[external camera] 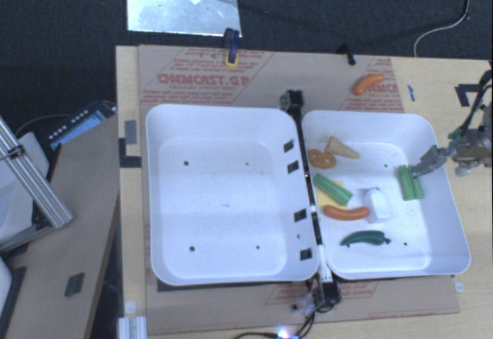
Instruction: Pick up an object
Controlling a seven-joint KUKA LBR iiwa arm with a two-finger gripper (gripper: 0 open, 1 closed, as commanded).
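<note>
We place the gripper [425,164] at the right bin's [439,249] right wall, arm entering from the right. A green block [410,182] lies just below-left of the tip, long axis running near-to-far in the bin. We judge it the nearest candidate. Whether the claw is open or closed, we cannot tell: blurred, partly cut off.
</note>
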